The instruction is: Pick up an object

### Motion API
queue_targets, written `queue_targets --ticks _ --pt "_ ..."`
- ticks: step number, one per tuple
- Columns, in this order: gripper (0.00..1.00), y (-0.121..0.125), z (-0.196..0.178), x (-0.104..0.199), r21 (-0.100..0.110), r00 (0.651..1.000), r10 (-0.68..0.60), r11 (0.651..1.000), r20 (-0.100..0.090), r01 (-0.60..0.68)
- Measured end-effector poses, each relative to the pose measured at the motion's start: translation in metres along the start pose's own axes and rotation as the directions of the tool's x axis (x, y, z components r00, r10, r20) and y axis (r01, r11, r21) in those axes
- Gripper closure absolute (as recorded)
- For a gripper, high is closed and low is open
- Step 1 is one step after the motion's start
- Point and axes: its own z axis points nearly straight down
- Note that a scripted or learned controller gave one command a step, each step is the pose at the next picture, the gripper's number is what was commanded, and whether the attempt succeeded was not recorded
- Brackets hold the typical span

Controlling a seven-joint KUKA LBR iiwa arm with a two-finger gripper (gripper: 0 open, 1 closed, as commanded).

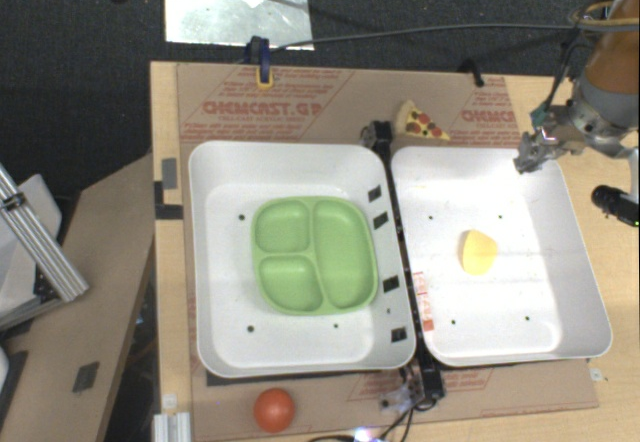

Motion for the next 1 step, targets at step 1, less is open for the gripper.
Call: queue_targets --ticks 1 --pt "1.00 0.0019 -0.0500 -0.0003 0.002 1.000 -0.003 1.000 -0.001 0.003"
